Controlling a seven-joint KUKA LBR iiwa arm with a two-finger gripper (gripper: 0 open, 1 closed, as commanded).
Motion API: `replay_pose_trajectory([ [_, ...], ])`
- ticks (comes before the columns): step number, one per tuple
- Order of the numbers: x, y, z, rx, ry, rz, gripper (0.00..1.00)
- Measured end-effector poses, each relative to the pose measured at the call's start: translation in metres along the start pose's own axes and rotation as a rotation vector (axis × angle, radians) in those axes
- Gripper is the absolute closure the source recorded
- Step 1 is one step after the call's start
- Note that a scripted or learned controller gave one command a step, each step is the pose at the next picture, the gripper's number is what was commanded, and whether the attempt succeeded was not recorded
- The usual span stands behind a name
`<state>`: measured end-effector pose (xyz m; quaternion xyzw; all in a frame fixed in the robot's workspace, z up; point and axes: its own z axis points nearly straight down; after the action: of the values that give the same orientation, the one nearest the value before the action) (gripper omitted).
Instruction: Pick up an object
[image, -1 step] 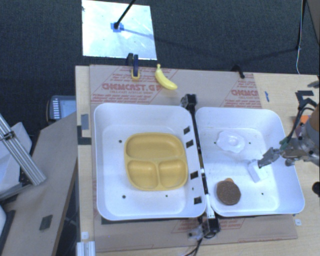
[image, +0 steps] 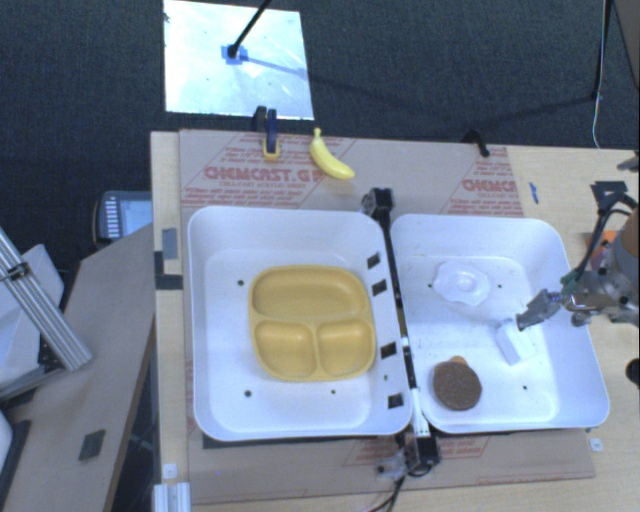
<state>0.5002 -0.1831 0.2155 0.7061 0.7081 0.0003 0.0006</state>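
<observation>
Although the task names no particular object, the nearest candidate is the small white block (image: 508, 346) in the right bin (image: 575, 300), lying in the middle right of the frame. The gripper (image: 535, 312) enters from the right edge and hangs just up and to the right of that block, close to it; contact cannot be confirmed from this angle. Only one dark finger is distinguishable, so whether the fingers are spread or pressed together cannot be determined, and nothing is seen held between them.

The block's long axis runs roughly from upper left to lower right. In my judgement, the coming move turns on a short shift down and to the left, with the fingers set across that axis.

Other candidates in the same bin: a brown round disc (image: 457, 385) at lower left, and a clear plastic piece (image: 462, 283) at upper left, both farther from the gripper. The left bin (image: 215, 300) holds a yellow divided tray (image: 308, 322).
</observation>
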Motion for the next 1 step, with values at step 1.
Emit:
replay_pose_trajectory([
  [1, 0.0029, -0.0019, 0.0422, 0.003, 0.001, 0.002, 0.00],
])
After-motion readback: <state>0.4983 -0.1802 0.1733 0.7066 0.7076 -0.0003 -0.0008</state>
